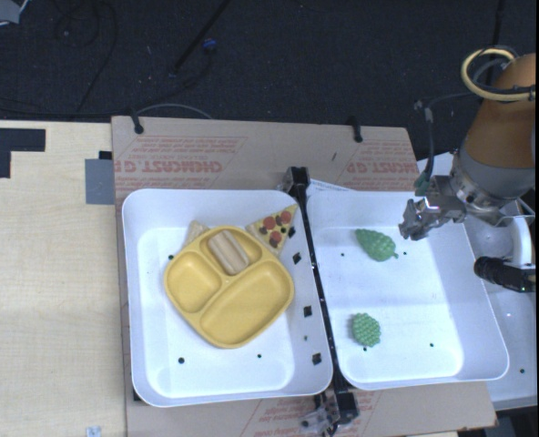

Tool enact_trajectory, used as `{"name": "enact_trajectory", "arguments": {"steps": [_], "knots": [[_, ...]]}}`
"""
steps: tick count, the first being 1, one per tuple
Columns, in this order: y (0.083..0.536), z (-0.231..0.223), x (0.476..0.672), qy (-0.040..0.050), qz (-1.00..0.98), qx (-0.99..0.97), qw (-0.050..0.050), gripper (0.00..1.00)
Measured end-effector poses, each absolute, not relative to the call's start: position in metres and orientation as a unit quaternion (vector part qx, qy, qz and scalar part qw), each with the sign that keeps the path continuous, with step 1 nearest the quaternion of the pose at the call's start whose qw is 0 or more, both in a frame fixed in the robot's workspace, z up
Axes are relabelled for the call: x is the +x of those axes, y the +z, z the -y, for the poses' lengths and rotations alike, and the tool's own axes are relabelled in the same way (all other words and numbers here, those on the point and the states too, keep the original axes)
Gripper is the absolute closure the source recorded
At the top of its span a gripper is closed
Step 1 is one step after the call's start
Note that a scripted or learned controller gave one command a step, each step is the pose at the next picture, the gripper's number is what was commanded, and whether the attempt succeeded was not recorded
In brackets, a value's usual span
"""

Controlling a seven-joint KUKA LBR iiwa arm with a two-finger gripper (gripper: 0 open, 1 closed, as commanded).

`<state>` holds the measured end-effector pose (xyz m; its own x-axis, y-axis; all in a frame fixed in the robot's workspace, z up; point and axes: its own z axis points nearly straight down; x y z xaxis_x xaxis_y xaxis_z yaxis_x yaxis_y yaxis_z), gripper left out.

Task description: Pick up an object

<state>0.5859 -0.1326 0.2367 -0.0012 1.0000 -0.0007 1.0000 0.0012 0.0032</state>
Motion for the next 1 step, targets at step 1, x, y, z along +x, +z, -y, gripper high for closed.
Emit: {"name": "enact_trajectory", "arguments": {"steps": [1], "knots": [[0.2451, 0.0816, 0.5753, -0.0004, -0.708, 0.706, -0.002, 1.0]]}}
